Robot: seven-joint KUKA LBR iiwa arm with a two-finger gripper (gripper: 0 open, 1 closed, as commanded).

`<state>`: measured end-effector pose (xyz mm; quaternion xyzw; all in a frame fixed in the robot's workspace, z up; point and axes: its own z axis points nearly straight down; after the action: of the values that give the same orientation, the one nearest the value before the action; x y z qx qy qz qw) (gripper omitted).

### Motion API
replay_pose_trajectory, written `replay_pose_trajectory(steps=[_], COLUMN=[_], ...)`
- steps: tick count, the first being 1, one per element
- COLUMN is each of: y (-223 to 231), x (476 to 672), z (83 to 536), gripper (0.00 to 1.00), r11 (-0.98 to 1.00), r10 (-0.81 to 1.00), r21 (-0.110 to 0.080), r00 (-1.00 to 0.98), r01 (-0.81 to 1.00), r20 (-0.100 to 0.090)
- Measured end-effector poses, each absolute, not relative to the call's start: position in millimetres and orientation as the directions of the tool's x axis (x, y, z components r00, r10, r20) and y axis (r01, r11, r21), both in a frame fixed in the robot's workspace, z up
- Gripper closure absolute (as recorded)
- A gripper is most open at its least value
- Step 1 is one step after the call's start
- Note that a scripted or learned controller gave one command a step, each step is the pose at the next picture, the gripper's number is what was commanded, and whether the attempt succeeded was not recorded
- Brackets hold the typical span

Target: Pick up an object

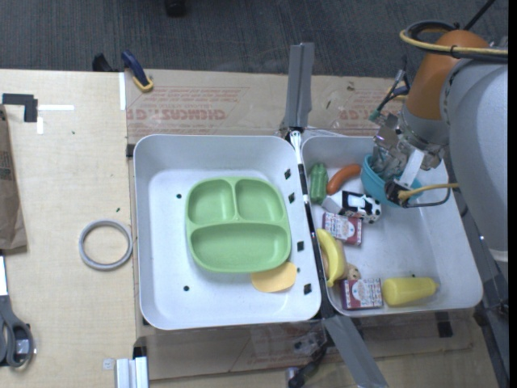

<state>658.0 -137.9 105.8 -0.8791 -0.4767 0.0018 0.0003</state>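
My gripper hangs low over the far right corner of the right bin, right above a blue bowl. Whether it touches the bowl is not visible. Left of the bowl lie an orange sausage-shaped toy and a green vegetable. A black and white toy and a pink carton lie just in front of the bowl. Nearer the front are a banana, a red packet and a yellow block.
The left bin holds a green divided plate and a flat yellow slice. On the bench to the left sits a grey ring. A yellow cable loops from the wrist over the right bin.
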Motion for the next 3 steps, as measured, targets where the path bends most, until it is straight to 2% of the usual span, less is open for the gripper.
replay_pose_trajectory(steps=[1,2,3], y=[-138.3,-166.7,-140.6], x=[656.9,590.9,656.3], z=[106.8,103.5,91.3], gripper=[0.00,0.00,0.00], r11=[-0.546,-0.409,-0.229], r10=[0.838,0.913,0.974], r21=[-0.008,0.022,-0.010], r00=[0.546,0.409,0.229], r01=[0.838,0.912,0.973], r20=[-0.005,0.003,-0.004])
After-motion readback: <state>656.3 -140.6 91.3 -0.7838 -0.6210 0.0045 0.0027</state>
